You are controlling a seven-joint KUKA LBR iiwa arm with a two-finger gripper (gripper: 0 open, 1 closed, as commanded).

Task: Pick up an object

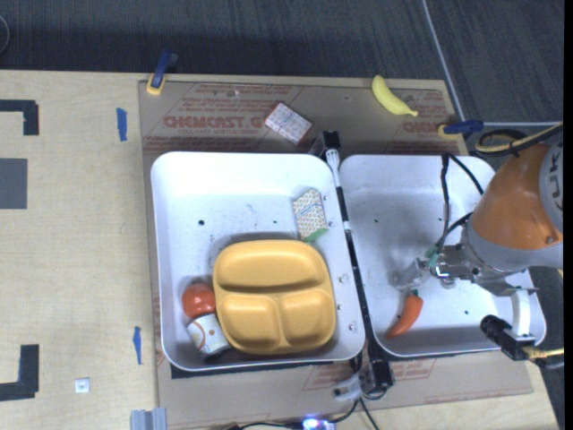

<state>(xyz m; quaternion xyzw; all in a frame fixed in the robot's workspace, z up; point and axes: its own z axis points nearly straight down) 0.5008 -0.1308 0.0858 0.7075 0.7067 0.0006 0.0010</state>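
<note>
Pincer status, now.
Pincer: cannot be told; it sits low in the right shallow white bin, just above the small orange carrot-shaped toy.

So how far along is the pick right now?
Done: the arm has reached into the right bin. In hand: the claw sits low just above the orange carrot, which lies on the bin floor. Left: gripping and lifting it.

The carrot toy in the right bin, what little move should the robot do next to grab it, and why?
Probably ease down a bit toward the orange carrot. The gripper hangs just above its top end in the right bin, and nothing shows between its fingers.
</note>
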